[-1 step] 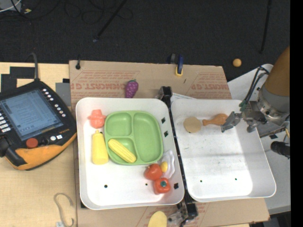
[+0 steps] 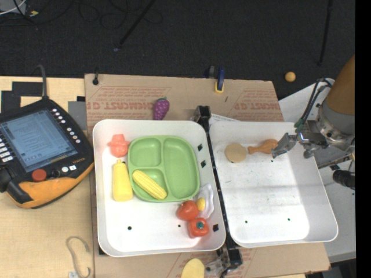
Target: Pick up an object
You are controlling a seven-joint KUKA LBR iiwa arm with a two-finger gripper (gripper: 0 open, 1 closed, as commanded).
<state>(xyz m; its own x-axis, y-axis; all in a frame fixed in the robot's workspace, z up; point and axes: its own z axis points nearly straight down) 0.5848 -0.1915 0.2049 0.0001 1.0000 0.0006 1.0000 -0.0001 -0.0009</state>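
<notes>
The bench (image 2: 52, 236) carries two shallow white bins side by side, and the arm (image 2: 342, 97) comes in from the right side of the picture, above the far right corner of the right bin (image 2: 278, 207). The left bin (image 2: 145, 236) holds most of the things: a green divided plate (image 2: 174, 172) with a toy corn cob (image 2: 149, 185) lying across its near compartment, a yellow bottle (image 2: 121, 181) just beside the plate on its left, a pink toy (image 2: 117, 146) behind the bottle, and two red toy vegetables (image 2: 193, 219) with a small yellow piece near the front right corner. A control tablet (image 2: 37, 149) rests on the bench to the left of the bins, well apart from them. In the right bin there is one thing to take, a toy drumstick (image 2: 246, 151) with a round pale end and an orange handle, lying near the far wall. The gripper (image 2: 293, 141) hangs just to the right of the handle, very near it, but nothing is seen between its dark fingers; they look a little spread, although the picture is too small to tell for sure. So the task seems to be at the approach: the drumstick lies flat in the bin, not lifted, and closing on it and raising it are left to do.
</notes>
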